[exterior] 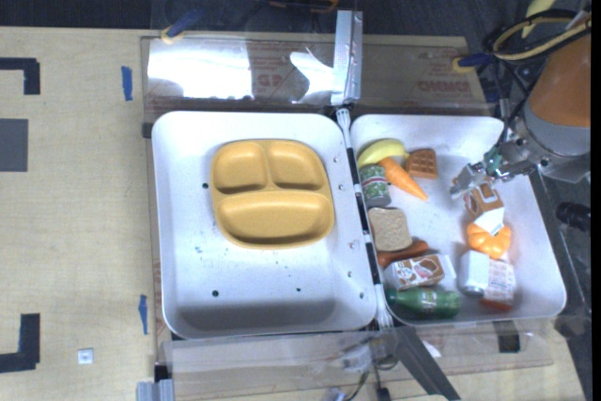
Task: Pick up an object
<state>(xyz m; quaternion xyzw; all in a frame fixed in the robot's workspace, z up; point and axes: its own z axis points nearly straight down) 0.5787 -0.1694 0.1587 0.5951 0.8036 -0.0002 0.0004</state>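
End effector (474,176), fingers apparently apart and holding nothing, poised over the right bin (549,272) just above a small brown-and-white carton (483,199). A sound grasp calls for centring on the carton, clear of the orange item (490,240) beside it.

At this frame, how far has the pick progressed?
Nothing looks picked yet. The gripper is low over the right bin, just above the brown-and-white carton, but no item is visibly between its fingers. The carrot, banana and bread slice lie untouched. Grasping and lifting remain.
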